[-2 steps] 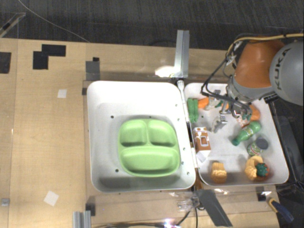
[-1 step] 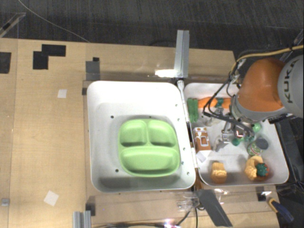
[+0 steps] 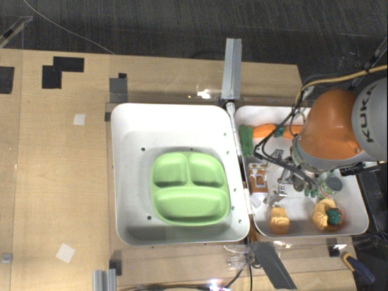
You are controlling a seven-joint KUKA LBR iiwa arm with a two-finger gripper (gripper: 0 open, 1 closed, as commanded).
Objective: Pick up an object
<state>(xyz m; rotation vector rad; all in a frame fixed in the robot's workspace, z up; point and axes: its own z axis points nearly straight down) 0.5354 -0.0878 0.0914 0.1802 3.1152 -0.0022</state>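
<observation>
My gripper (image 3: 280, 191) hangs low in the right bin (image 3: 364, 214), under the orange wrist band. Its metal fingers sit just above a small yellow-brown object (image 3: 279, 219) near the bin's front. A yellow, orange and green toy (image 3: 326, 214) lies to the right of that. An orange carrot-like piece (image 3: 265, 131) and a green strip (image 3: 246, 140) lie at the back left of the bin. A small brown and white packet (image 3: 258, 178) lies left of the gripper. Nothing shows between the fingers.
The left bin (image 3: 130, 132) holds a green divided tray (image 3: 189, 187). A metal post (image 3: 231, 71) stands behind the wall between the bins. Cables trail from the arm (image 3: 333, 129) over the right bin's back edge.
</observation>
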